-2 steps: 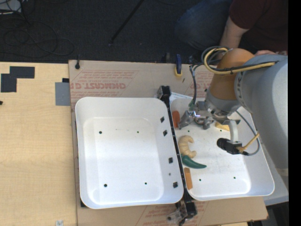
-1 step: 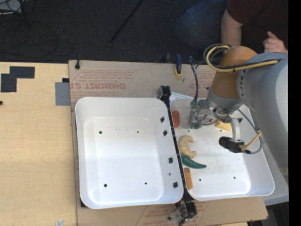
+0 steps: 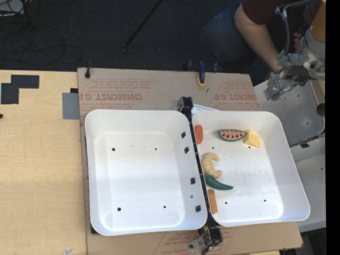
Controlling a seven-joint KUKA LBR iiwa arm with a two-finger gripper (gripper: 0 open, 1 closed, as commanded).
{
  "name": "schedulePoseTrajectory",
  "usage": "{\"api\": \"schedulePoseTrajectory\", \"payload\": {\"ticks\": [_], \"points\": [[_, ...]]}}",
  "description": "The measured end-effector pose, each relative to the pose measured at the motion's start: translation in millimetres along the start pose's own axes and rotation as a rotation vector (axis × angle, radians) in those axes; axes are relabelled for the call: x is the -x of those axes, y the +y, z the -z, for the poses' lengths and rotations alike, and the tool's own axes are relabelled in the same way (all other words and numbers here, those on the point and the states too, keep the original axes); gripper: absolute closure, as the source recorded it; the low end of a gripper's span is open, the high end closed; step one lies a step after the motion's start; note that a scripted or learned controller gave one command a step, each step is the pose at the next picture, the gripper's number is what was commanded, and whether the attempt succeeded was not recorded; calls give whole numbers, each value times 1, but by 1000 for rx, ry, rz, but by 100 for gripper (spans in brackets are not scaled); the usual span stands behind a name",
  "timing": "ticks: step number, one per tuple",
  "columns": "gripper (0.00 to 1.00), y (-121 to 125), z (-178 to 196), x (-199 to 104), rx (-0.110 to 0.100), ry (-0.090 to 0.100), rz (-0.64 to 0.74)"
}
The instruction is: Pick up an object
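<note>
Bench [image 3: 37,158] of pale wood carries a cardboard sheet [image 3: 133,89], and on the sheet sit two shallow white bins side by side, clipped together along their shared edge. The left bin [image 3: 138,179] has only small dark marks on its floor. The right bin [image 3: 265,190] holds all the candidate objects: a croissant [image 3: 211,165] near the divider, a green pepper [image 3: 218,183] just below it, a watermelon slice [image 3: 233,135] with a yellow wedge [image 3: 252,139] touching its right end, an orange piece [image 3: 212,201] and a red piece [image 3: 198,134] along the divider. The gripper [image 3: 277,84] hangs above the bench beyond the right bin's far right corner, well apart from every object; whether it is open cannot be told, and nothing visibly sits in it. The task appears to be at the approach step: the next move calls for travel over the right bin and descent onto one object. A person in a dark red shirt [image 3: 265,4] stands behind the bench; cables [image 3: 32,31] lie on dark floor.
</note>
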State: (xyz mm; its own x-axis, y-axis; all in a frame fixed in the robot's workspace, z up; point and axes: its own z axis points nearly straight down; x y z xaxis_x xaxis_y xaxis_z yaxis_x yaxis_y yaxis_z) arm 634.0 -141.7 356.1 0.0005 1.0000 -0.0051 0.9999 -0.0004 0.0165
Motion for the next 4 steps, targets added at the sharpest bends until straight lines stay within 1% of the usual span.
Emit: {"api": "schedulePoseTrajectory", "payload": {"ticks": [1, 2, 3, 4], "points": [[100, -7, 149, -17, 0, 2, 3], [100, -56, 186, -9, -14, 5, -2], [100, -106, 48, 17, -35, 8, -4], [100, -129, -54, -32, -32, 10, 3]]}}
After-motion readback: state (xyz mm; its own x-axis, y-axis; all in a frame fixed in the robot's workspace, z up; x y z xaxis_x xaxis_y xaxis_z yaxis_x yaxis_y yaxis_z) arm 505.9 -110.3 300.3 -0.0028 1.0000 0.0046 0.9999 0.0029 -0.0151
